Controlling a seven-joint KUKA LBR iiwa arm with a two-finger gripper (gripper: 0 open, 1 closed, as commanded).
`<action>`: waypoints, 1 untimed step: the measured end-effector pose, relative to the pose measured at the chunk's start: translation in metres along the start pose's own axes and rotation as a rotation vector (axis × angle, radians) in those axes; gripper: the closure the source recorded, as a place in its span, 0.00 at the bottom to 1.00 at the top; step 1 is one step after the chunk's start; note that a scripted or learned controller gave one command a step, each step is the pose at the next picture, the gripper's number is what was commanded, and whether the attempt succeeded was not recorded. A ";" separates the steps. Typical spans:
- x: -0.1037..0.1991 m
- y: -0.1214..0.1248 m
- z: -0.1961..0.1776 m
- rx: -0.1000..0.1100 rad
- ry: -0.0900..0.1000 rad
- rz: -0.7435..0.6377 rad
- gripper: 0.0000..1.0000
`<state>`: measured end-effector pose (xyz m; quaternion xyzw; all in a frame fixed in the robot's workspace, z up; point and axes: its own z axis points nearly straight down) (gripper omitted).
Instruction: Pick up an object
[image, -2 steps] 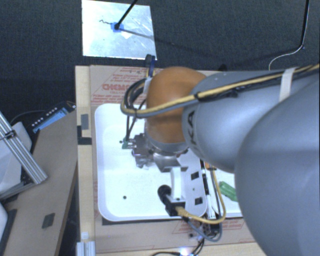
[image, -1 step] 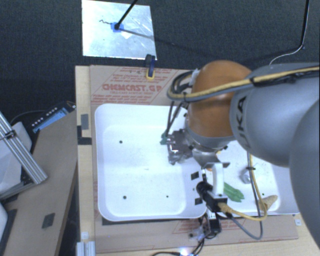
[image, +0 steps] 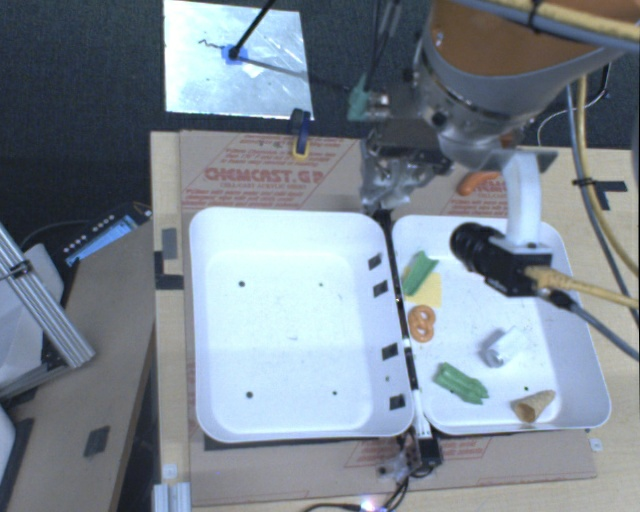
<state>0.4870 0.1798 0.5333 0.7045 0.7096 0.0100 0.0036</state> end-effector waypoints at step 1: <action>-0.070 0.052 -0.002 0.015 -0.010 0.013 1.00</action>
